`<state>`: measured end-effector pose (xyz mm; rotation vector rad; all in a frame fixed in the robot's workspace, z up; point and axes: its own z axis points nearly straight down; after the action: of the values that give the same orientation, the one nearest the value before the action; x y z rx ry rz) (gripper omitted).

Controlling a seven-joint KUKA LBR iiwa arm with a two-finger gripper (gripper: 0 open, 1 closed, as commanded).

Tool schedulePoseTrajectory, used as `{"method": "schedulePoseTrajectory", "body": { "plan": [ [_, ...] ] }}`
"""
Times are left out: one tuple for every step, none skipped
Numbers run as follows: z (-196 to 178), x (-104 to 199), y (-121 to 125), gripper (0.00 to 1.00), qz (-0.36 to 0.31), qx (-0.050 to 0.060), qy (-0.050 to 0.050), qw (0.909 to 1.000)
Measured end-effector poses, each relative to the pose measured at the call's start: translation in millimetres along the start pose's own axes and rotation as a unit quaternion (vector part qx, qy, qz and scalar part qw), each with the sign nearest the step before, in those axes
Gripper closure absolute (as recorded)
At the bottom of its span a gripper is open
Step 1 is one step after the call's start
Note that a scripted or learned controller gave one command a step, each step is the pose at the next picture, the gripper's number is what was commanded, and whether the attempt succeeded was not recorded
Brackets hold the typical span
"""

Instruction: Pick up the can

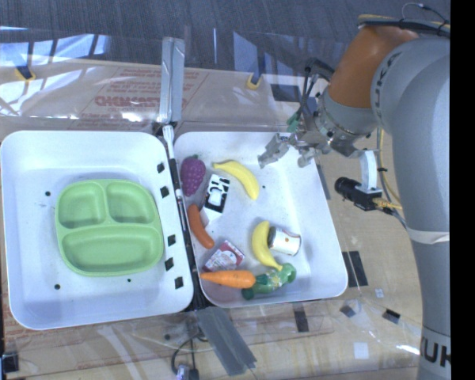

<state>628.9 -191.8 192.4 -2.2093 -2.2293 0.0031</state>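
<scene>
The can is a small white cylinder lying on its side in the right bin, touching a yellow banana on its left. My gripper hangs over the far right part of that bin, well behind the can and apart from it. Its fingers are spread open with nothing between them. The grey arm with its orange band reaches in from the upper right.
The right bin also holds purple grapes, a second banana, a black and white box, a sausage, a red packet, a carrot and a green vegetable. A green divided plate lies in the left bin.
</scene>
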Motion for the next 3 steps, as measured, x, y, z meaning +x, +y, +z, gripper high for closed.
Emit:
{"method": "schedulePoseTrajectory", "body": {
  "plan": [
    [63.9, 1.1, -50.1, 0.00, -0.008, 0.000, 0.000, 1.0000],
    [64.7, -17.6, -97.3, 0.00, -0.117, 0.000, 0.000, 0.9931],
    [62.9, -16.9, -143.9, 0.00, -0.121, -0.001, 0.000, 0.9927]
  ]
}}
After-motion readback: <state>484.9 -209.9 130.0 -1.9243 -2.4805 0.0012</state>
